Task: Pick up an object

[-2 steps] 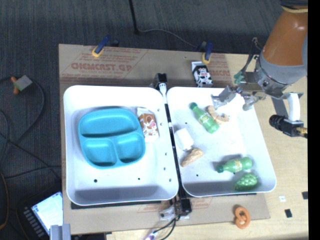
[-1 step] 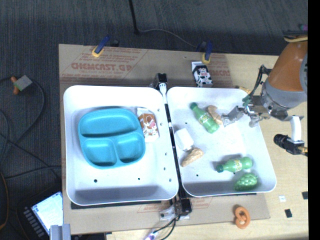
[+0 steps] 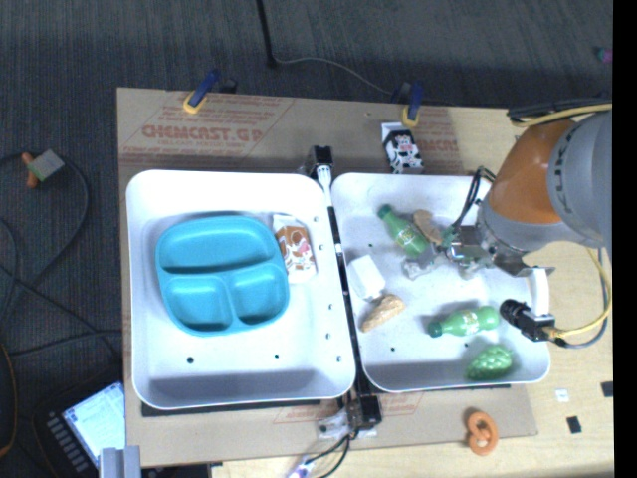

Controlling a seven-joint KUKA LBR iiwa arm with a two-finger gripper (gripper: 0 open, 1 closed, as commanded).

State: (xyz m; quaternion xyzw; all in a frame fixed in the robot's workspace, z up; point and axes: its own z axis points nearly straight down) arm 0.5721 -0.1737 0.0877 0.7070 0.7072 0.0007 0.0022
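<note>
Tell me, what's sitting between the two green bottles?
In the camera view, bare white bin floor lies between the upper green bottle and the lower green bottle; the gripper hovers beside the upper one.

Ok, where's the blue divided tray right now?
The blue divided tray lies in the left bin, beside a small brown-and-white packet on its right.
</note>
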